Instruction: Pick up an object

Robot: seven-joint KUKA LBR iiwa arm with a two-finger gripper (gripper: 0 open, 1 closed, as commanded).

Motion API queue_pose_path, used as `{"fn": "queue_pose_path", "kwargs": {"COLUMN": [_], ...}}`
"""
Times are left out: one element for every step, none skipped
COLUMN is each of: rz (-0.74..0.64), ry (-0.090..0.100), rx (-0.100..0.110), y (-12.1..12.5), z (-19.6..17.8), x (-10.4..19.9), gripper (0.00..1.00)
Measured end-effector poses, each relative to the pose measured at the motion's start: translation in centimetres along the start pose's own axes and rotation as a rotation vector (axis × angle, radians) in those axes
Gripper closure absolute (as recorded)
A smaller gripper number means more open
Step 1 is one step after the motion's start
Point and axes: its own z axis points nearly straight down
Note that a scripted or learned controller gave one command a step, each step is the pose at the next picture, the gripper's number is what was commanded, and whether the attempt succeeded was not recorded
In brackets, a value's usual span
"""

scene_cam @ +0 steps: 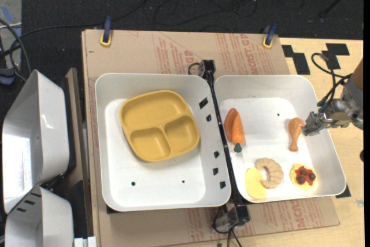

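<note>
1. Right now the gripper (315, 122) sits over the right-hand rim of the right bin (263, 87), with the grey arm (350, 107) reaching in behind it from the right side of the camera view.
2. Whether the jaws are open or closed cannot be told; the fingertip end is small and dark against the bin wall, and nothing shows between them.
3. Just beside the jaws, on their left, lies the toy chicken drumstick (295, 132), lengthwise on the bin floor with its thick end nearest the gripper. I cannot tell whether the two touch.
4. Below the jaws and slightly to their left, near the bin's lower right corner, rests a small tart with red berries (303, 176).
5. Further left of that lie a ring-shaped pastry (269, 172) and a pale yellow disc (254, 184), the pastry overlapping the disc's upper right edge.
6. Well apart from the jaws, at the far left side of the same bin, the toy carrot (234, 126) lies with its green tip pointing down the view.
7. Beyond the divider, the left bin (110, 124) holds a yellow sectioned plate (159, 124), the thing farthest from the jaws.
</note>
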Motion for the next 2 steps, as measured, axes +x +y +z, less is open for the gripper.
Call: {"fn": "queue_pose_path", "kwargs": {"rz": [0.0, -0.005], "ry": [0.001, 0.005], "rx": [0.004, 0.006], "y": [0.1, 0.3], "z": [-1.2, -2.1], "x": [0.0, 5.6], "gripper": [1.0, 1.0]}}
